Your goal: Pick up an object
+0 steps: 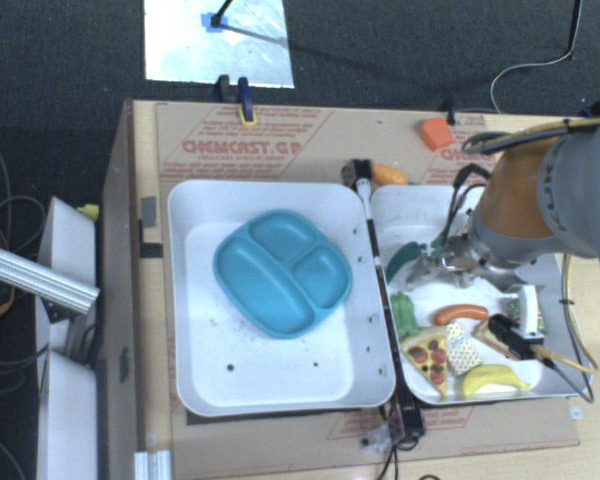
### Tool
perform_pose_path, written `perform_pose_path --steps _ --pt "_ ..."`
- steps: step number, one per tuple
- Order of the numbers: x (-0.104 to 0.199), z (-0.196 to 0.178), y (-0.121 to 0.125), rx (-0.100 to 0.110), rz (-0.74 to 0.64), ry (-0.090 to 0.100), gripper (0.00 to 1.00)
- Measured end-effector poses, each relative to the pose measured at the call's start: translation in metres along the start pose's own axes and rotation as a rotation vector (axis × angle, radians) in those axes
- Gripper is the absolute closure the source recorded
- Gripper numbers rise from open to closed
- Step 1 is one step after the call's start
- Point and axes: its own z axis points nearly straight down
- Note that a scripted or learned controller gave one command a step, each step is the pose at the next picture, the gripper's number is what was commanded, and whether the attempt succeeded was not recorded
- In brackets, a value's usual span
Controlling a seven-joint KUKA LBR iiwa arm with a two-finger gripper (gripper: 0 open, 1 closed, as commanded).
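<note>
The board (280,133) reads "CHEMCAST" in red and lies on dark carpet (60,58). Whether the gripper (442,265) is spread, I cannot tell.

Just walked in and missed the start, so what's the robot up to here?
The arm reaches into the right bin, its gripper low over toy food: a green piece, a sausage, a pizza slice and a banana. Nothing is visibly held yet. The left bin holds a blue divided plate.
</note>
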Motion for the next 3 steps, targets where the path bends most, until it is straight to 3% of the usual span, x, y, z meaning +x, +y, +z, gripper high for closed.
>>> perform_pose_path --steps 1,2,3 --pt "-0.026 0.001 -0.039 0.000 0.003 -0.001 0.00" --pt "-0.025 -0.010 -0.038 -0.003 0.001 -0.001 1.00" --pt "-0.025 -0.010 -0.038 -0.003 0.001 0.000 0.00"
